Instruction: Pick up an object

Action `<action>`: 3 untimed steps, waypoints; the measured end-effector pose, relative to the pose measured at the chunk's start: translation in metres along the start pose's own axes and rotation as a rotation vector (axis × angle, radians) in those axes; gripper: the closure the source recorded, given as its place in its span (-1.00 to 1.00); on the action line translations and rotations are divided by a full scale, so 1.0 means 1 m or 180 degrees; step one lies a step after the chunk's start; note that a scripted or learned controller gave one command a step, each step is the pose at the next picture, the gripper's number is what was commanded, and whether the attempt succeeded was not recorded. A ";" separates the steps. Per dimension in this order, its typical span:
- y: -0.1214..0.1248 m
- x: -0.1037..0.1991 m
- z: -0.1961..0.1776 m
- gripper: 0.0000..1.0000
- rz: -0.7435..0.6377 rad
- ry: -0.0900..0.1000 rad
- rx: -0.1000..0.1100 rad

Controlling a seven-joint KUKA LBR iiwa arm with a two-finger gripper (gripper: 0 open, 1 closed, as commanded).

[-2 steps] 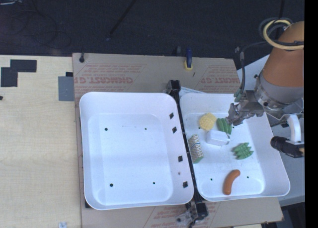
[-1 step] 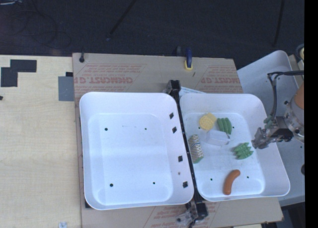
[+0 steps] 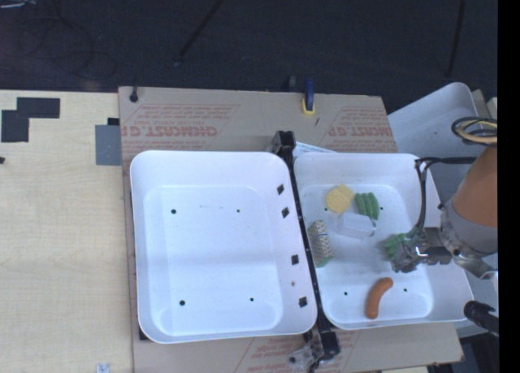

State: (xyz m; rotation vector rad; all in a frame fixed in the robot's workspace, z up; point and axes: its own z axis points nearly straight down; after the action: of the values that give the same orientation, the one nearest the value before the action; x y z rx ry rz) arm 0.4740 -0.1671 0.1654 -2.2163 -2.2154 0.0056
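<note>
Reaching into the right bin (image 3: 431, 302) from its outer side, the claw (image 3: 409, 256) sits low against a small green object (image 3: 396, 245); finger spacing cannot be told, and no grasp is confirmed. Pick not yet done: nothing is seen lifted. Just below the claw lies an orange sausage-shaped piece (image 3: 377, 297); beyond it are a clear block (image 3: 356, 224), green beans (image 3: 367, 205) and a yellow round (image 3: 340, 198). The bin's outer wall runs close behind the claw; open floor lies ahead of it.
</note>
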 end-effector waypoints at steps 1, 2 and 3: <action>0.001 -0.001 -0.004 -1.00 0.0009 -0.0006 -0.0017; 0.002 0.040 -0.049 -1.00 -0.0013 -0.0006 -0.0028; 0.001 0.005 -0.045 -1.00 0.0005 -0.0011 -0.0017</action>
State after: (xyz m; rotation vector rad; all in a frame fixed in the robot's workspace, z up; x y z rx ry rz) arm 0.4752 -0.1623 0.2102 -2.2226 -2.2179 0.0034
